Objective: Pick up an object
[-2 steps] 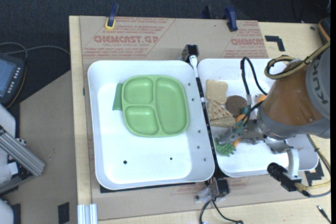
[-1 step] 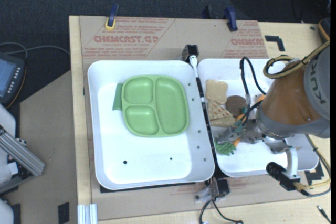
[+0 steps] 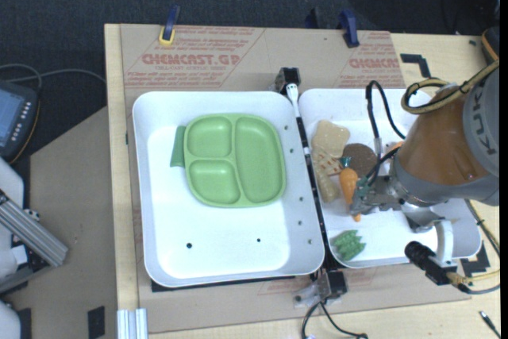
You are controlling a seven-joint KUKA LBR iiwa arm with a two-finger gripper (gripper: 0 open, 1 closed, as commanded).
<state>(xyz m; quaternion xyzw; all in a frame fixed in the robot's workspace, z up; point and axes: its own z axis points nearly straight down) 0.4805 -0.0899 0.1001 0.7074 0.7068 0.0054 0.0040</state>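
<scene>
The arm (image 3: 444,147) is reaching in from the right over the right bin (image 3: 337,101); its gripper (image 3: 363,198) is sitting low, just beside an orange carrot (image 3: 348,182); a tan bread slice (image 3: 329,143) and a brown round piece (image 3: 362,157) are lying just beyond the carrot; a green leafy item (image 3: 348,244) is resting near the bin's near edge; a green divided plate (image 3: 235,159) is lying in the left bin (image 3: 159,194).
</scene>
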